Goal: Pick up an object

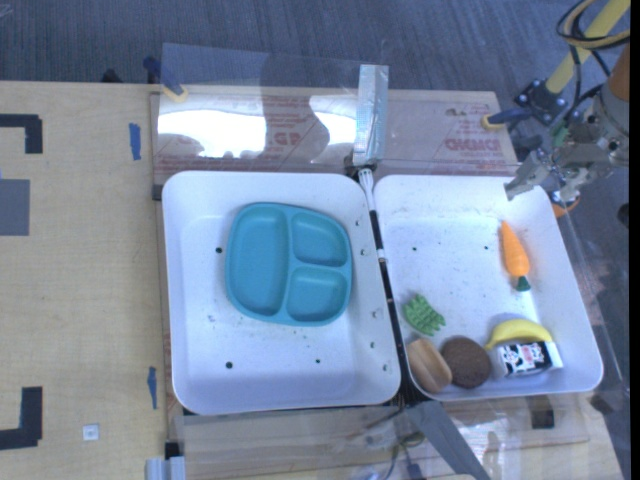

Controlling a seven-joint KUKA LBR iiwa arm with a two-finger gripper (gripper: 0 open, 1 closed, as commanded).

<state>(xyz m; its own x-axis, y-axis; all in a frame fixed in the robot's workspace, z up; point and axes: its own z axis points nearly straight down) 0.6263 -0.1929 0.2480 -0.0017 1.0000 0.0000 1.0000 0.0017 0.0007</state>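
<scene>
Faintly, red mirrored lettering marks the clear panel point(300, 128); the claw's point(545, 173) state is unclear.

I get even, bright overhead light, a little cool in tone. Strong white glare washes over the clear plastic sheet point(260, 118) behind the left bin point(190, 368), hiding its printed text. Shadows are soft and short under the teal divided plate point(288, 264). The whole picture is slightly soft; the tool point(560, 168) looks blurred.

Blue sectioned plate point(289, 264) in left bin point(190, 368); clear panel point(260, 108) behind.
</scene>
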